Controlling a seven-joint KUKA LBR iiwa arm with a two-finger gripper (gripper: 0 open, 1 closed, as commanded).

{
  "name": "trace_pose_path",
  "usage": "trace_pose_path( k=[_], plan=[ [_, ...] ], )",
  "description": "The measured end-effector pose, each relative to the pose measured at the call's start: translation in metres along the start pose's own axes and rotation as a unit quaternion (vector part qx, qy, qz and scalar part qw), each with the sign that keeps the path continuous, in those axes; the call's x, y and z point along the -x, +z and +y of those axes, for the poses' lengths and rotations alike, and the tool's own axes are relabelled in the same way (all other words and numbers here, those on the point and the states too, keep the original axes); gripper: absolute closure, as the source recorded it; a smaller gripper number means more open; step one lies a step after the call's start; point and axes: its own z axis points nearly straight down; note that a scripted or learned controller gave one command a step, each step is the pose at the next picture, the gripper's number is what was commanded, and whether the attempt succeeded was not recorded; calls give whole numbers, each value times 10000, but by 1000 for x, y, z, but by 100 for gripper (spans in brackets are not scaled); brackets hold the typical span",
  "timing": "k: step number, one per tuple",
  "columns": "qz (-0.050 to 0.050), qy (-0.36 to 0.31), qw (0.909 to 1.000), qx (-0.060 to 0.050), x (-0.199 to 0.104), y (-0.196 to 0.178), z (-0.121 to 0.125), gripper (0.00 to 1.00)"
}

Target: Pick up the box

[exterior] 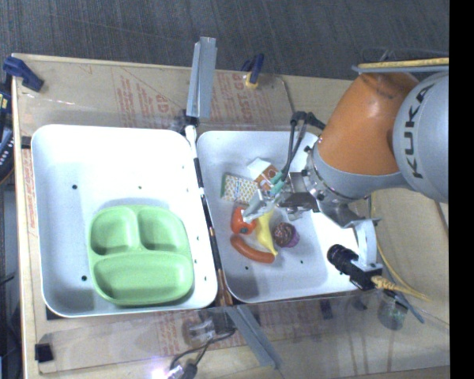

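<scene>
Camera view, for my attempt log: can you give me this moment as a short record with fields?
left bin: holds a green divided tray
right bin: holds a small cluster of items near its middle
box: patterned, lying flat at the cluster's upper left
other items: red sausage-like piece, yellow piece, dark purple round piece, small white and orange carton
arm: reaches in from the right over the right bin
tool: low over the cluster, just right of the box
box held: not visibly

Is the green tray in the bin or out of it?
In. The green tray lies flat inside the left bin, with the bin's white rim all around it.
</scene>
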Motion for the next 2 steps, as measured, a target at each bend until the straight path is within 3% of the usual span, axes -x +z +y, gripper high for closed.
trace_pose_path(
  k=[1, 2],
  plan=[
    [-9, -462, 9989, -8, -4, 105, 71, 0],
    [-9, -976, 9952, 14, 63, 103, 99, 0]
  ],
)
